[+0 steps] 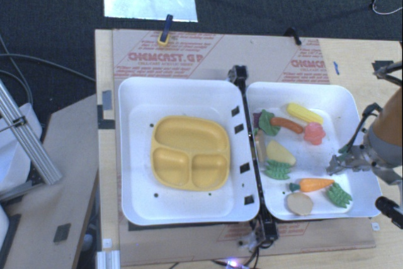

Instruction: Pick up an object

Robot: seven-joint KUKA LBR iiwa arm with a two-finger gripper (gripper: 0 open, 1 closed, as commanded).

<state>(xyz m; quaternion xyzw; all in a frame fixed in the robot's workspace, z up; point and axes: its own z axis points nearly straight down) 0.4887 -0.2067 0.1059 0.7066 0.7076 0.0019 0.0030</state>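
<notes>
Seen from above: pincer (335, 165) low over the right bin's (343, 96) right side, just above the toy carrot (316, 184); whether apart or together, could not tell. Nothing visibly between its tips. Lay around it in that bin: corn cob (305, 113), sausage (286, 125), pink piece (314, 133), yellow wedge (279, 152), round tan piece (300, 203), green leafy toys (339, 196). Sat in the left bin (135, 154): yellow divided tray (189, 152).

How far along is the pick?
Nothing looks lifted: the orange plastic carrot and the other toy foods lie on the floor of the right white bin. In hand: the tool sits low at that bin's right side, above the carrot. Grasp and lift remain.
</notes>
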